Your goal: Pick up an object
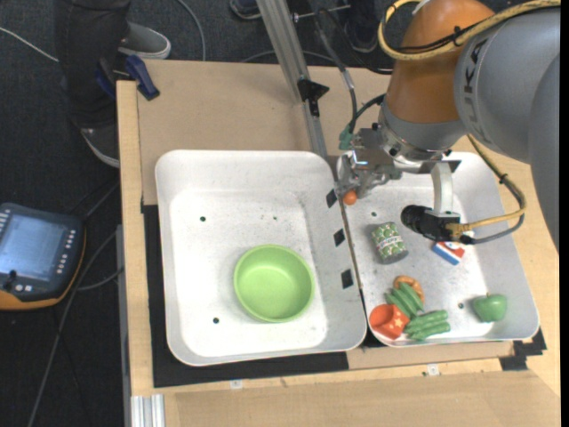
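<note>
- The arm's tool (356, 178) hangs low at the far left edge of the right-hand shallow white bin (511, 238), by the divide between the bins; I cannot tell how it is set.
- A small orange piece (350, 197) shows just beneath it; whether it is gripped I cannot say.
- Candidates lie nearer me in that bin: a green patterned can (388, 241), a pile of green and orange toy vegetables (409, 310), a green rounded lump (489, 307), a small red, white and blue block (450, 253).
- I reckon a straight descent on the lone can beats the tangled pile.
- The left-hand white bin (178, 238) holds a lime green plastic bowl (273, 282).
- The desk (222, 105) is tan board; a teach pendant (36, 252) lies on dark carpet.
</note>
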